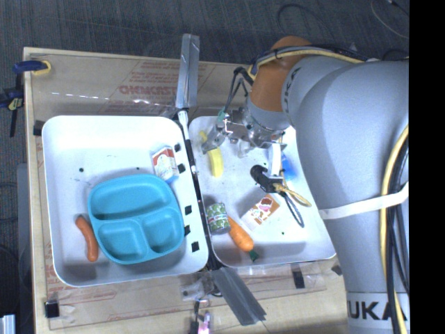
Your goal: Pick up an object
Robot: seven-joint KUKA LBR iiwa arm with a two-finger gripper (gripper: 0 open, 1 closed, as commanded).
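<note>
Arm (348,117) is over the right bin (285,241), with the gripper (243,138) low at the bin's far end. The wrist blocks the view, so I can't tell how wide the jaws are or whether they hold anything. I'd assume no grasp yet.

The left bin (104,145) is across the divider from the jaws. The plate (128,218), sausage (87,239) and carton (163,163) in it are all well apart from the jaws, so skip them.

Right-bin candidates:
- Carrot (241,236): well clear of the jaws toward the near rim, lying flat at a slant.
- Yellow piece (215,163): just beside the jaws on the divider side, lying lengthwise along the divider. Closest target.
- Packet (263,210): between the jaws and the carrot. It lies flat, so it's probably hard to pinch.
- Can (217,218): against the divider wall, right by the carrot's top end. Can't tell if they touch.

My call is the yellow piece.
- Shift the jaws over its middle, towards the divider.
- Turn the wrist so the jaws close across its short axis, not along its length.
- Open fully before descending. The divider wall is close on one side, so keep that jaw off the wall or it will ride up.
- Go down to the bin floor, then close.
- Lift straight up and check that the piece is between the jaws before moving off.

Fallback is the carrot. It has open floor on the side away from the can, so approach from there.
</note>
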